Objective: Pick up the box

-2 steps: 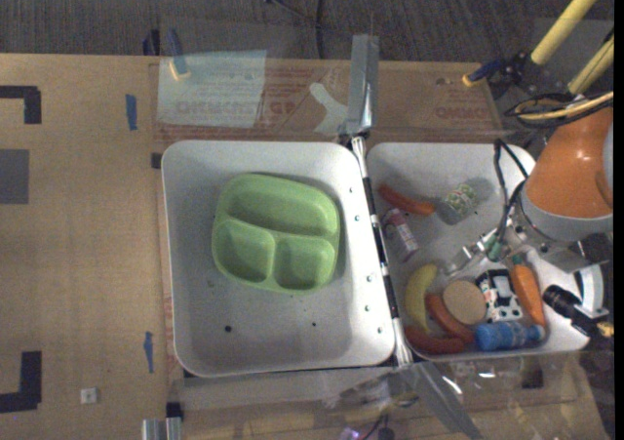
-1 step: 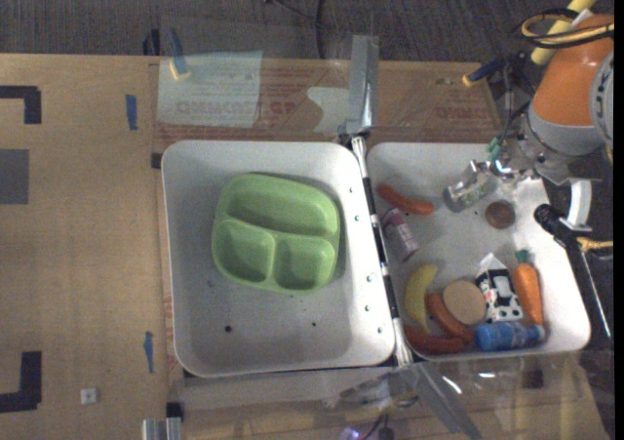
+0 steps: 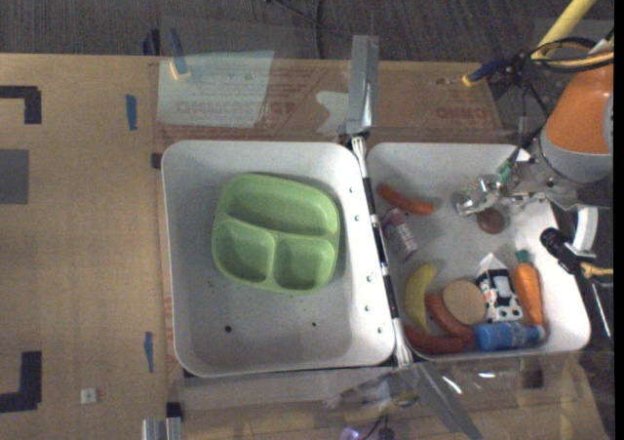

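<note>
The pincer (image 3: 475,200), whose grip state I cannot tell, hovers in the right bin (image 3: 437,173), with the box (image 3: 497,294) at its 5 o'clock.

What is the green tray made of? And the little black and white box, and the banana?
The green tray looks like moulded plastic: one even colour, rounded compartments, a dull sheen. The box seems to be printed cardboard, like a small carton, with a folded peaked top; too small to be sure. The banana is probably toy plastic, smooth and evenly yellow, though it could be real.
</note>
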Controlling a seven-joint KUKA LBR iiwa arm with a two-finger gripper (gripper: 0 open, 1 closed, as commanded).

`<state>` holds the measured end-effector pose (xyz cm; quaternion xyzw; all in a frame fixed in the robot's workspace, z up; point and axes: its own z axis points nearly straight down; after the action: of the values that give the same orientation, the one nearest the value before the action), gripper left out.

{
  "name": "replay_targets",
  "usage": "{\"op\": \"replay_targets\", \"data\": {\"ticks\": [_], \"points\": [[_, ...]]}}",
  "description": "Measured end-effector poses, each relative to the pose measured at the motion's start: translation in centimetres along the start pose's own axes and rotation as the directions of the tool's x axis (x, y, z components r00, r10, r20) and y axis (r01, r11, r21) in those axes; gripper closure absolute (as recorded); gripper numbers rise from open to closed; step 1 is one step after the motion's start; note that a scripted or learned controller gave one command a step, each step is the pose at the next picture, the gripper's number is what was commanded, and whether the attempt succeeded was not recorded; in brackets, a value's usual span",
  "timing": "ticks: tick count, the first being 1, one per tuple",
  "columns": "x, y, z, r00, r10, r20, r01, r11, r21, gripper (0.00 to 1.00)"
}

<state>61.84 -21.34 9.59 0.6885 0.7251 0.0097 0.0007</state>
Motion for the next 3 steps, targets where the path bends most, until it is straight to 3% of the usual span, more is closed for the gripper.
{"op": "replay_targets", "data": {"ticks": [1, 2, 3], "points": [[4.8, -3.6, 1.1, 0.819, 0.573, 0.018, -0.573, 0.819, 0.006, 0.0], [9.3, -5.6, 1.0, 0.796, 0.605, 0.015, -0.605, 0.796, -0.001, 0.0], [9.2, -5.5, 0.1, 0.794, 0.608, 0.015, -0.608, 0.794, 0.0, 1.0]]}}
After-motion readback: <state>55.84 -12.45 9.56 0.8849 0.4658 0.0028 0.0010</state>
